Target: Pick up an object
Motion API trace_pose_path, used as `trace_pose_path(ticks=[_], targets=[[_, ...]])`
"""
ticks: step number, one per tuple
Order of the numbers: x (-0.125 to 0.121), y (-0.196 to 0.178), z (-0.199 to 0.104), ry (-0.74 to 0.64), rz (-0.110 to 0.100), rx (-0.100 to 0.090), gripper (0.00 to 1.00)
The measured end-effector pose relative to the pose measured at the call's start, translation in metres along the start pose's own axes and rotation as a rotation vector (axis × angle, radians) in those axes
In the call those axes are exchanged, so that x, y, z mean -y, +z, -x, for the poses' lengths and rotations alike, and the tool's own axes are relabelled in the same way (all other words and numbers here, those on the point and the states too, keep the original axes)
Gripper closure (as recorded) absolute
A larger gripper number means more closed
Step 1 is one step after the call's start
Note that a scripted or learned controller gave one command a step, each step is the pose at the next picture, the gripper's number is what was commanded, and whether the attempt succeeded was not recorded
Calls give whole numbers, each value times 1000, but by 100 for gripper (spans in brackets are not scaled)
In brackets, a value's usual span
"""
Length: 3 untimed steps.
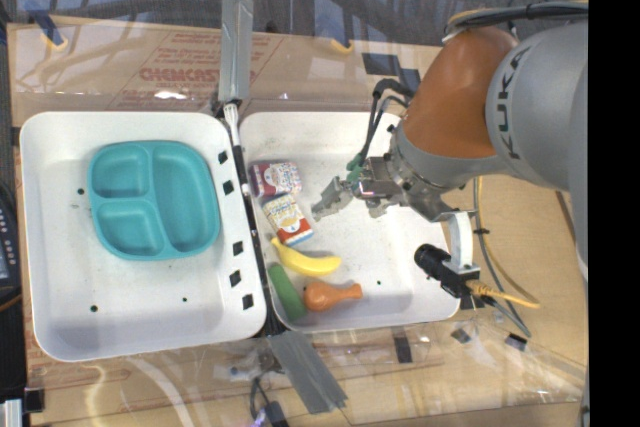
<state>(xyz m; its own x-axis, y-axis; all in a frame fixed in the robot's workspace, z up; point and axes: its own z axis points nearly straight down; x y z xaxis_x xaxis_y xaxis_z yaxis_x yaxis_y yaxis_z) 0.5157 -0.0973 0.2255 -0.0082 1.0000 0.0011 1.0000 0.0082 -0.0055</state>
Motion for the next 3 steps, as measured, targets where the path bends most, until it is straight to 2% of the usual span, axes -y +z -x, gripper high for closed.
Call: trace_pose_path(ticks=[1,2,3], targets=[[-5,76,3,3,-2,0,0],[27,133,-3,-15,8,4,0],[-38,134,1,89,2,1,0]])
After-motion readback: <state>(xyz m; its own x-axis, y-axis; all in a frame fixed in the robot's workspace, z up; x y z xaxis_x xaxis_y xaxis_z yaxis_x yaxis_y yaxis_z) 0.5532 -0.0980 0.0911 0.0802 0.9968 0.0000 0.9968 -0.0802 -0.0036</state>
